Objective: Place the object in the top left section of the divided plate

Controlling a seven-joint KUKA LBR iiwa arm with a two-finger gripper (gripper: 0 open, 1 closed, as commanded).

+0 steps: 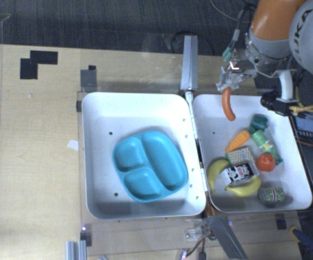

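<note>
A blue divided plate [151, 164] lies in the left bin [96, 145], with three sections. My gripper [229, 85] hangs over the far edge of the right bin [297, 161], and an orange-red sausage [228, 104] dangles straight down from between its fingers, held by its top end. The sausage is above the far left part of the right bin, well to the right of the plate.
The right bin holds a carrot [237, 141], a banana [227, 180], a small patterned box [240, 164], a tomato [266, 162], green bottles [262, 140] and a green can [271, 196]. A metal divider post [189, 64] stands between the bins.
</note>
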